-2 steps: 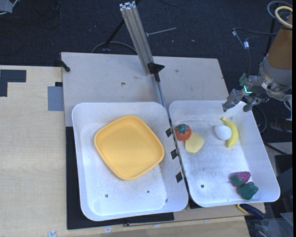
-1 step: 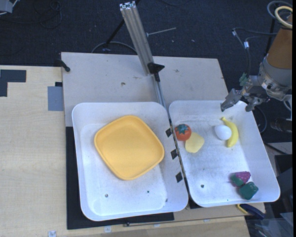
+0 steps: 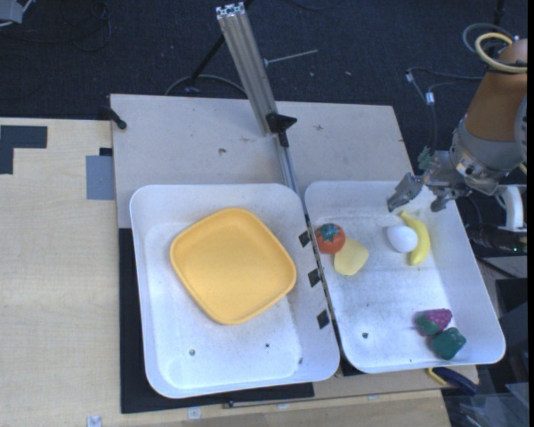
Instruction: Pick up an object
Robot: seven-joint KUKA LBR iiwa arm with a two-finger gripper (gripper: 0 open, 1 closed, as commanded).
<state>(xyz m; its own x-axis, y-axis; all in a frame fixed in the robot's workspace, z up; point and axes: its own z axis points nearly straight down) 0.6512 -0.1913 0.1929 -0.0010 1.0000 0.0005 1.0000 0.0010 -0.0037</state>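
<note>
Objects lie loose in the right bin (image 3: 481,327), 6 by my count: 1 banana (image 3: 418,237) with 1 white egg (image 3: 401,237) touching its left side, 1 red tomato (image 3: 330,236) just above 1 pale yellow piece (image 3: 351,258) near the divider, and 1 magenta item (image 3: 436,319) against 1 dark green item (image 3: 448,342) in the near right corner. Over in the left bin (image 3: 151,327) sits 1 yellow plate (image 3: 232,264). Above the banana's upper end hangs the gripper (image 3: 422,195), its 2 fingers spread apart with nothing between them.
</note>
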